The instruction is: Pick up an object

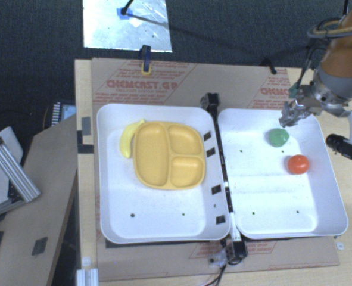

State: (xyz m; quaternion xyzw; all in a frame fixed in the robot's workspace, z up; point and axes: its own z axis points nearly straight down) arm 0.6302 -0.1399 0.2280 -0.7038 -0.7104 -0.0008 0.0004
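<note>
From where I stand, the near part of both bins is bare white floor with a few small dark dots. In the left bin (113,219) a yellow divided tray (167,155) lies about in the middle, and a yellow banana (127,139) lies against the tray's left side, touching it, partly tucked behind its rim. In the right bin (271,213) there are two small round things, both in the far right part: an orange ball (298,164) near the right wall, and a little farther back a green ball (278,137), close to the far wall. The two are near each other but apart. The gripper (290,117) is low over the far edge of the right bin, just beside the green ball on its far side; its tip seems almost at the ball, but nothing is seen between the fingers, and I cannot tell whether they are spread or closed because this part is small and blurred. I judge that the green ball is the aim. To do this well, the gripper should come a little toward the near side so that it is centred over the ball, go down with the fingers on both sides of it, and close gently, since a round thing can roll away toward the wall or toward the orange ball. The far wall is close, so a finger may hit it.
</note>
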